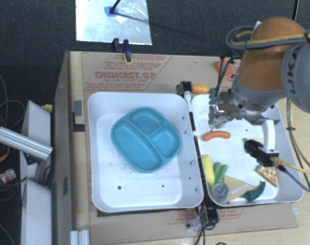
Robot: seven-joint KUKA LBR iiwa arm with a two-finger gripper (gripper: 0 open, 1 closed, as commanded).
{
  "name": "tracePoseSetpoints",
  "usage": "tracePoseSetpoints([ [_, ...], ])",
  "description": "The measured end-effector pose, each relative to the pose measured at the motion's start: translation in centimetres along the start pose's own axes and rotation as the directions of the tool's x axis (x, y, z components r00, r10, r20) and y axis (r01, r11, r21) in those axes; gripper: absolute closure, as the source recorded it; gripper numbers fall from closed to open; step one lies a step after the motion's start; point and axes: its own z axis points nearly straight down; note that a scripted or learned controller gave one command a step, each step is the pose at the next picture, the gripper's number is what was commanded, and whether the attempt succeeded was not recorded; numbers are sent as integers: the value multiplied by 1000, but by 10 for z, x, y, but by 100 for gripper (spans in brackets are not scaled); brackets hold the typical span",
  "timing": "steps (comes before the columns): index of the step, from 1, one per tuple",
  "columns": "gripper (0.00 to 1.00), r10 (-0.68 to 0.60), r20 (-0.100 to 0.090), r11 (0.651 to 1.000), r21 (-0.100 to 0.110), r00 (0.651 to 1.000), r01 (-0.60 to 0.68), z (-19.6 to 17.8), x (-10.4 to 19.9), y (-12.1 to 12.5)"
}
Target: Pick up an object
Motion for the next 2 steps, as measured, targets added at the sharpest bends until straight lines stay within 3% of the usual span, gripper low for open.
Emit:
tracePoseSetpoints([
  [1,100,0,0,1000,4,1000,0,43,-42,20],
  [2,100,-3,-1,1000,3,1000,3,84,8,58],
])
